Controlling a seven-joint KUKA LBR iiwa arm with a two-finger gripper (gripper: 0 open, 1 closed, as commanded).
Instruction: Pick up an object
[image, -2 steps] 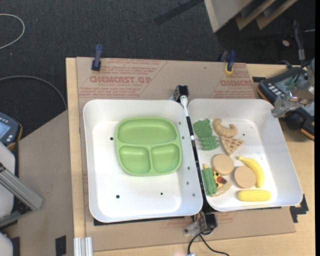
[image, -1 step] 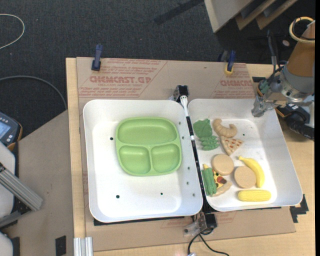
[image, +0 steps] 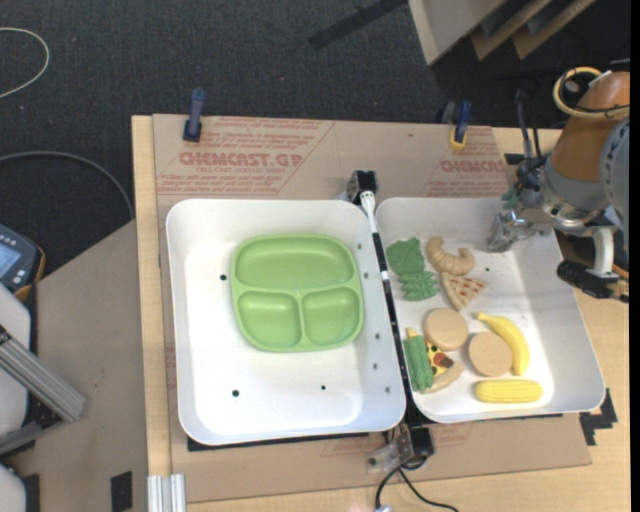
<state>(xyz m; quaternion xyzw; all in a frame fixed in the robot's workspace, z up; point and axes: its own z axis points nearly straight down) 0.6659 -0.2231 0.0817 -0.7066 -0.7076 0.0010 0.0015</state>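
gripper (image: 503, 232) above far end of right bin (image: 580, 330), finger state cannot be told; toy foods lie nearer-left. descend squarely over croissant (image: 452, 259), avoiding neighbouring waffle (image: 463, 291).

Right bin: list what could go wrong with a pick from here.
1. The toys in the right bin lie crowded: banana against a round cookie, so fingers may catch two.
2. The gripper hangs near the bin's far wall, which may block its descent.
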